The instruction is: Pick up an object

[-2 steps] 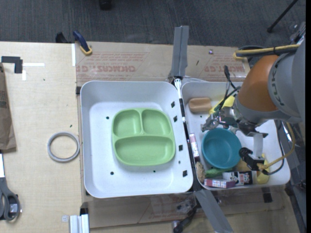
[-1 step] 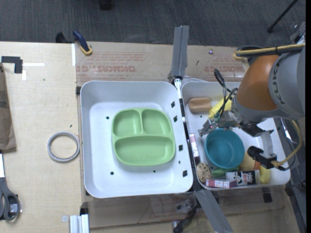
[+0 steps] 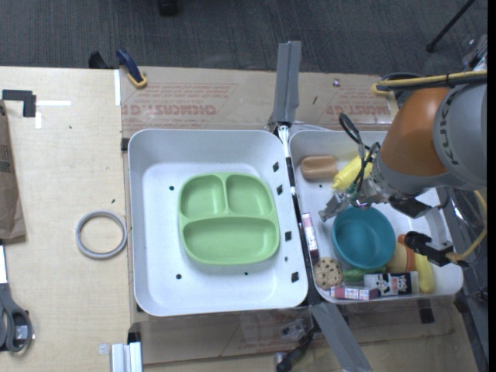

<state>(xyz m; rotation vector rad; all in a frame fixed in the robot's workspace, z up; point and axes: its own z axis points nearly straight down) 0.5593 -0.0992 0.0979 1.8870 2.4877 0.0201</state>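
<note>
Bins of shallow white plastic sit side by side on the tabletop [image 3: 62, 161], which is pale wood on the left with brown cardboard under and behind the bins. The left bin [image 3: 147, 208] carries a light green plastic tray with three compartments [image 3: 229, 218], lying flat near its middle. The right bin [image 3: 310, 142] is crowded. A tan, oblong bread-like item [image 3: 318, 167] lies near its far wall, with a yellow banana-shaped toy [image 3: 349, 173] just beside it to the right. A round teal bowl [image 3: 363, 236] sits upright in the middle of this bin. A chocolate-chip cookie [image 3: 328, 271] lies at the bowl's near left, and a small black-and-white printed carton [image 3: 391, 284] rests along the near wall. A thin red-and-white stick-shaped packet [image 3: 311, 235] lies along the divider side.

The grey arm with its orange band [image 3: 415, 134] reaches over the right bin from the right. Its tool [image 3: 341, 205] hangs low at the teal bowl's far left rim, between the bowl and the yellow toy. Whether the tool is wide or narrow cannot be told, since its tip is small and partly merged with the clutter.

On the bare tabletop to the left lies a grey ring [image 3: 101, 233], well apart from the bins.
</note>
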